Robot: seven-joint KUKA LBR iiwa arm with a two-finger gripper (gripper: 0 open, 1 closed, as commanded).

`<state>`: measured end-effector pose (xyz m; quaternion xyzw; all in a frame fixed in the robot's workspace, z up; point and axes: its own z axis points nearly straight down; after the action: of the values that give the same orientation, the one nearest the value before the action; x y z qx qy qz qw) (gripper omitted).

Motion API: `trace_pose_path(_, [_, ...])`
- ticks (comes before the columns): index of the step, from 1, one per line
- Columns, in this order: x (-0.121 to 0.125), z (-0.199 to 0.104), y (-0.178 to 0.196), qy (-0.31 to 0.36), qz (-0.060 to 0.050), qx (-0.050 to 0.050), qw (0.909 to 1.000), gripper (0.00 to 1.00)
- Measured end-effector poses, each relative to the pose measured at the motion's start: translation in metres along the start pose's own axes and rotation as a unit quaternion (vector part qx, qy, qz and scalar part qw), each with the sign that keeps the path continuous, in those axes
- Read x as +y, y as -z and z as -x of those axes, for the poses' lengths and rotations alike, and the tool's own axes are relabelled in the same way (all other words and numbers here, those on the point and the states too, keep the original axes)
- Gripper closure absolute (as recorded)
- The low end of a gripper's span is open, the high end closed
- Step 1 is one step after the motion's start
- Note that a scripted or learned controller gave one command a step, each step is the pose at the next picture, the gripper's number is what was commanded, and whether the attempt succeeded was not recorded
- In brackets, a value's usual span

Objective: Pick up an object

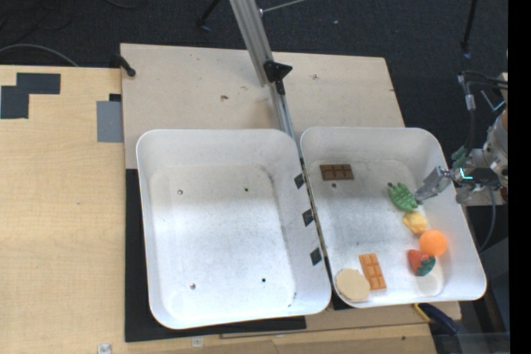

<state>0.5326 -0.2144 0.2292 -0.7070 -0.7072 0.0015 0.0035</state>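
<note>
Green leafy plastic toy [402, 196] sits near the right wall of the right white bin [365, 141], and the grey hand [433, 185] hovers just beside it — grip state, cannot tell. Crowded spot: the yellow piece [415, 221] lies close, so a slanted approach could nudge both away.

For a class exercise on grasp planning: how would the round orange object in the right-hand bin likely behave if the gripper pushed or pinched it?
The orange ball looks round and smooth, so it would probably roll on the flat bin floor if nudged. Its curved sides might slip out of a two-finger pinch unless centred. It sits close to the red and green piece, which a push may disturb.
</note>
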Motion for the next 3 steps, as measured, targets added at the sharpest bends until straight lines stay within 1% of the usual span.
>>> trace_pose_path(1, [0.001,0.0,0.002,0.0,0.002,-0.001,1.0,0.0])
trace_pose_path(2, [0.005,0.005,-0.044,0.0,0.0,0.0,1.0,0.0])
trace_pose_path(3, [0.011,-0.003,-0.103,0.0,-0.001,0.0,1.0,0.0])
